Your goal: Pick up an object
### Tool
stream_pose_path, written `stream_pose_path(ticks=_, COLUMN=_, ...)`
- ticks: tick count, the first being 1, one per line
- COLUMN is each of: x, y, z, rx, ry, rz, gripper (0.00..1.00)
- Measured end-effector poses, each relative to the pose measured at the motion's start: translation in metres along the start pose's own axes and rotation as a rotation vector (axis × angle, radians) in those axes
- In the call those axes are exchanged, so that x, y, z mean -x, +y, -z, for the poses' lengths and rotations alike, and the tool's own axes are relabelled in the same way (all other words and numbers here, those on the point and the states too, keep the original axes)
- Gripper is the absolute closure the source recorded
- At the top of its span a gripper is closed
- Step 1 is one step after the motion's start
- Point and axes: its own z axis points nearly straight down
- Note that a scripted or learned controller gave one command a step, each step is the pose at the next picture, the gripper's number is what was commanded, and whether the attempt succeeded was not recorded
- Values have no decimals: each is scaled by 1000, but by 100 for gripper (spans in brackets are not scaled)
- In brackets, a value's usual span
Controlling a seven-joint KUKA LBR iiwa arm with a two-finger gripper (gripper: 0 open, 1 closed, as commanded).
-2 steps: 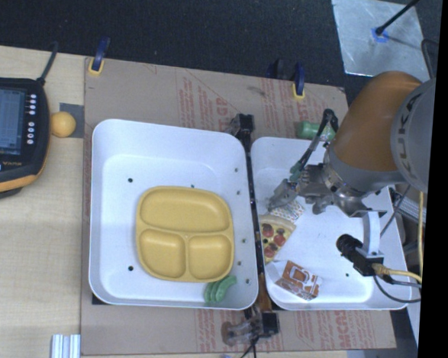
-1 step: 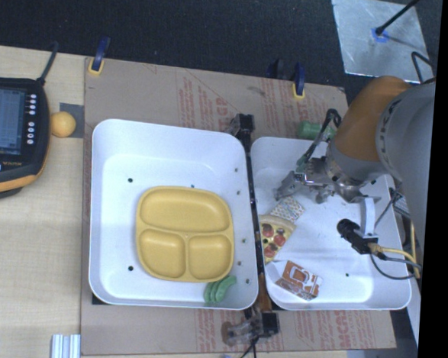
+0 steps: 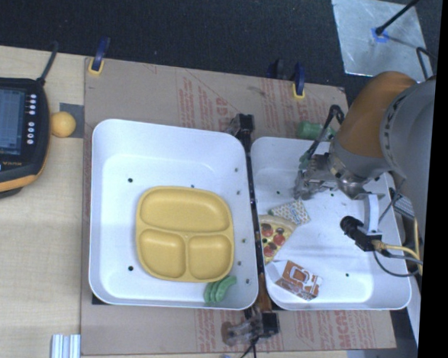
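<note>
While the gripper [image 3: 309,184] is lowered into the right bin [image 3: 354,287], its finger state cannot be told; the pizza slice [image 3: 272,236] is pointed toward the lower left.

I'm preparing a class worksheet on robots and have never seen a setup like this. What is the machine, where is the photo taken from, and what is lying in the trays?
One camera looks down at a slant on a bench. The grey arm with an orange band reaches in from the right; its tool hangs low in the right bin. That bin has a pizza-slice toy, a patterned card and a small packet. The left bin holds a yellow divided plate and a green toy. I cannot see anything held.
</note>
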Motion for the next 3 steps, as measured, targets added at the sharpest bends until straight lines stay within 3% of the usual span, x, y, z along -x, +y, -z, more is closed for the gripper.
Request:
stream_pose_path(ticks=1, x=1, y=0, z=10, rx=0, ry=0, rz=1, gripper=100)
stream_pose_path(ticks=2, x=1, y=0, z=10, rx=-1, ry=0, rz=2, gripper=0)
stream_pose_path(ticks=3, x=-49, y=-35, z=91, rx=3, ry=2, rz=0, gripper=0)
